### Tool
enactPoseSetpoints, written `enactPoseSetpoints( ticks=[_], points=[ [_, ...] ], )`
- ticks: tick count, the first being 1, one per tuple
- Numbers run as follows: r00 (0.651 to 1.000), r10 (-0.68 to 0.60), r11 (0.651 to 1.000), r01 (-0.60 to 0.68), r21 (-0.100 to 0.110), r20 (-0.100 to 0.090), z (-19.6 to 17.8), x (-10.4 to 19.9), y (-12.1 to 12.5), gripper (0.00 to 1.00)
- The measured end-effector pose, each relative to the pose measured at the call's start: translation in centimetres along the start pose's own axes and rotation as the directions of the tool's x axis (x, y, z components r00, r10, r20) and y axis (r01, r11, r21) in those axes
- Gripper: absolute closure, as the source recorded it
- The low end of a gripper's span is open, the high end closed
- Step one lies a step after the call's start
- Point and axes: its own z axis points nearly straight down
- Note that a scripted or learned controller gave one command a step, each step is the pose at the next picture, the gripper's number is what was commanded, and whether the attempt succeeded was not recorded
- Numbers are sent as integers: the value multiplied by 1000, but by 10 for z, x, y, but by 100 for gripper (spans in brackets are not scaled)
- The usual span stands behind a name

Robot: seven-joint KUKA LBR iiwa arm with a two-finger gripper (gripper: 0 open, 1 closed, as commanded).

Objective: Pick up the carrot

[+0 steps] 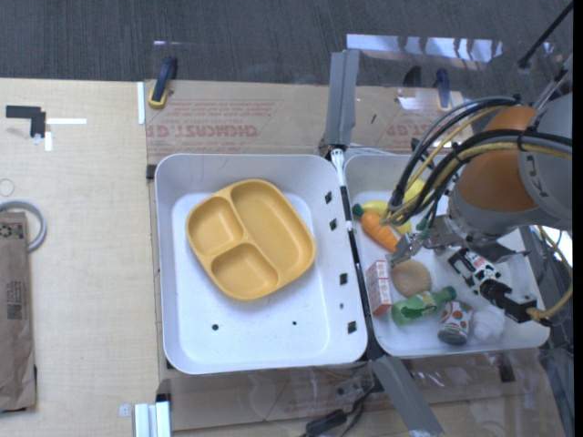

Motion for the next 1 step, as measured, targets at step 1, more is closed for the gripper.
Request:
enactPoseSetpoints(
  ticks=[1],
  points=[
    [1000, 2, 1000, -2, -1, 2, -9, -1, 0, 100]
  ],
)
